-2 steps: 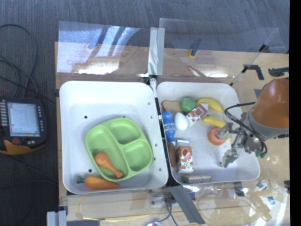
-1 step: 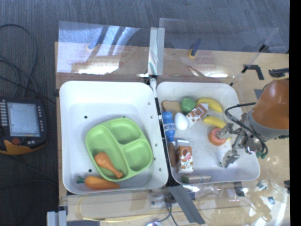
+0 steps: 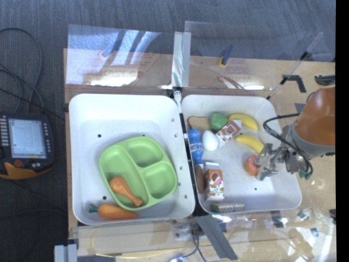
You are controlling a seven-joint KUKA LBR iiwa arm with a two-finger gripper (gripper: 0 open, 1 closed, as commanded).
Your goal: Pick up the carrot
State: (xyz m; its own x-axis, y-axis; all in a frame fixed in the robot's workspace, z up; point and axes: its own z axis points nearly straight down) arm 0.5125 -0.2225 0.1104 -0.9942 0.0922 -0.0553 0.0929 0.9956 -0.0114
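The carrot [image 3: 114, 212] lies in the left bin's [image 3: 87, 113] front-left corner; the gripper's [image 3: 266, 167] finger state cannot be told.

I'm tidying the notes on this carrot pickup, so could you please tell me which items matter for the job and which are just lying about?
For the job:
- carrot, in the left bin beside the green plate
- gripper, over the right bin

Lying about:
- green plate
- drumstick
- two bananas
- egg
- blue bottle
- carton
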